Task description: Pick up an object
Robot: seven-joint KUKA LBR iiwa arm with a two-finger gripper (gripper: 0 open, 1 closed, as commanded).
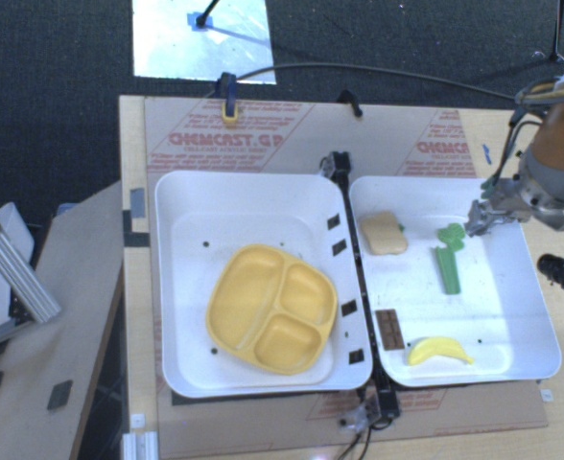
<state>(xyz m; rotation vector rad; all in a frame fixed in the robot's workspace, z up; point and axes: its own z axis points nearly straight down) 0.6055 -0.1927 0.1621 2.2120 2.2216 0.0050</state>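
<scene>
Dark carpet ran all around the desk (pixel 138 286), with a shiny silver sheet (pixel 201 25) lying on the floor up top, so that was our backdrop for this one.

From the camera view, we had the two white bins side by side on a sheet of brown-papered acrylic. Our left bin (pixel 181 204) carried just a yellow divided tray (pixel 272 308), sitting a bit tilted toward the lower middle. Our right bin (pixel 527 286) had the small stuff: a tan sponge-like block (pixel 384 232) near its upper left, a green toy (pixel 448 257) in the middle, a little brown chocolate-bar piece (pixel 389 329) by the divider, and a yellow banana (pixel 439 352) down near the front wall.

Our arm came in from the right, and the tool (pixel 481 217) sat low over the right bin, just beside the top end of the green toy. Honestly we couldn't tell whether it was apart or together at that angle, too small and blurry.

As for progress, we'd say basically nothing was done yet. Every object lay flat in its bin, nothing lifted. Our guess was the green toy was the target, since the tool was right next to it. Closing on it and lifting was all still left.
</scene>
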